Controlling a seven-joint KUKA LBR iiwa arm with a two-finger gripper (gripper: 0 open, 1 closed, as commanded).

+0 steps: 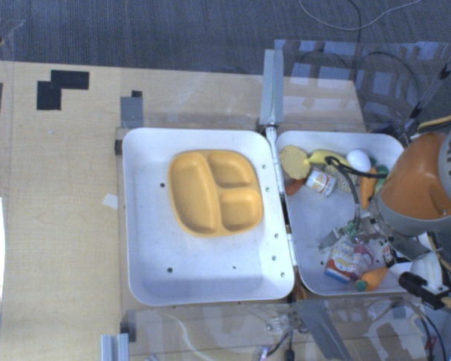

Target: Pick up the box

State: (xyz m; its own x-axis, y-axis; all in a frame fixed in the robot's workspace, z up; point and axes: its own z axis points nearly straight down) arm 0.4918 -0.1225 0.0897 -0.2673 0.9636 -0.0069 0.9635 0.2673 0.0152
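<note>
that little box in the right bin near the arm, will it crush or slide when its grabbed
The box looks like a small printed carton lying flat, so it is probably light and may dent under a firm squeeze. Its glossy face could be slippery. It sits tight against an orange item near the bin's front wall, so a push would likely jam rather than slide it. The tool hovers just above.

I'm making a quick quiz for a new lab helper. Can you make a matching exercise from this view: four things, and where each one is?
Things:
1. yellow divided tray
2. white egg-shaped ball
3. box
4. small can

Places:
A. right bin, near edge, by the gripper
B. right bin, far edge
C. middle of the left bin
D. right bin, upper left part, lying on its side

Pairs: 1-C, 2-B, 3-A, 4-D
</note>
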